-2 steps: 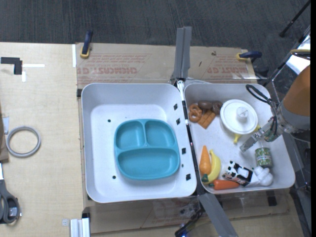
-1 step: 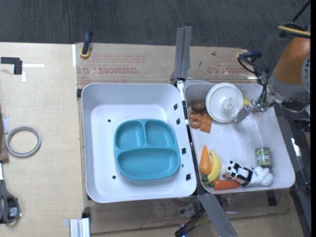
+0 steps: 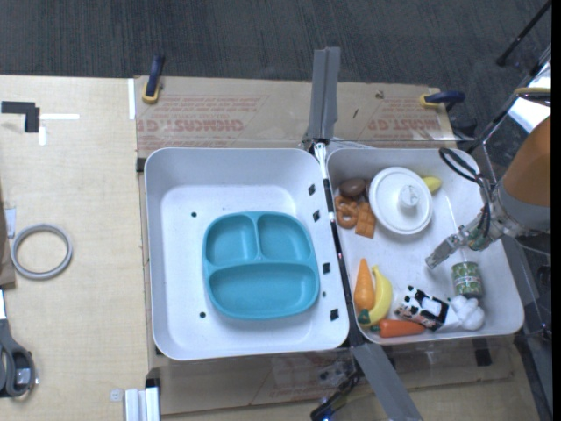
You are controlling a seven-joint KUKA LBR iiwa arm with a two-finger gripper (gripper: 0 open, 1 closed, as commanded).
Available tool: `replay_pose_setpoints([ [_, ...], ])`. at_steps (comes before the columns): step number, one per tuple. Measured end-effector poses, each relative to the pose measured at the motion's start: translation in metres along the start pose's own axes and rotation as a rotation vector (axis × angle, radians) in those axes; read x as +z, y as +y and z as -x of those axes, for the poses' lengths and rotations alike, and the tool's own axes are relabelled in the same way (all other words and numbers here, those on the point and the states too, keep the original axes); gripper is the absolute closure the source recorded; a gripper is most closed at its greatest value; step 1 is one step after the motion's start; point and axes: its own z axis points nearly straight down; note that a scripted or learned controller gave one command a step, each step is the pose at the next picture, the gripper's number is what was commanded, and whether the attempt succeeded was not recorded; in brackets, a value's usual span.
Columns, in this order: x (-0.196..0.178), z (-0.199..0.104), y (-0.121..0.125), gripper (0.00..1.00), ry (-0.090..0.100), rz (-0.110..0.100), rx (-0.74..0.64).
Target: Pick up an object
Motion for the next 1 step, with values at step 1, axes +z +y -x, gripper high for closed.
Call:
replay_pose_setpoints([
  [1, 0.0002, -0.0308, -0.0563, 0.00, 0.001, 0.000, 0.068],
])
